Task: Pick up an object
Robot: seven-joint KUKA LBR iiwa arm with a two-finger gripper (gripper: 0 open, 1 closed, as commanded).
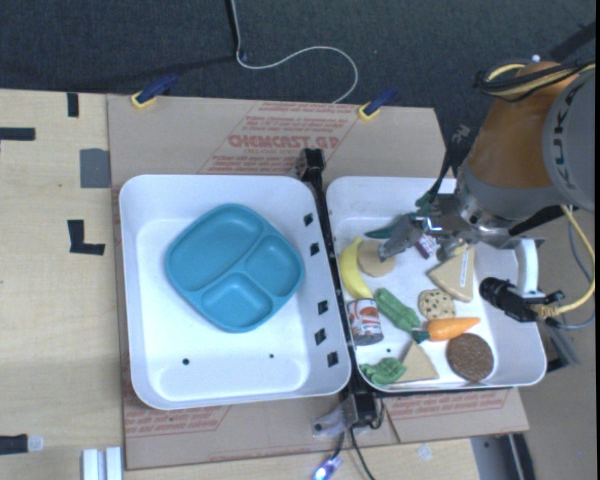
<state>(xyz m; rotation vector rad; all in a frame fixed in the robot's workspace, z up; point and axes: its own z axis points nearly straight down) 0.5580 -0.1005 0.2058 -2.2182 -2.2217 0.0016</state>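
Toy food crowded in right bin [345,196] at center-right of frame, gripper [395,240] low over tan piece [377,263] beside banana [353,271], grip state unclear, likely miss or double-grab from tight neighbours.

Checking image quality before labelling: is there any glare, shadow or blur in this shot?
Camera view: even, soft lighting; the right bin rim looks washed-out white; the blue divided plate is sharp, with a faint shadow; the pincer is slightly soft; small toy foods like the carrot lack fine detail.

Fixed overhead camera, slanted down, both bins [140,298]
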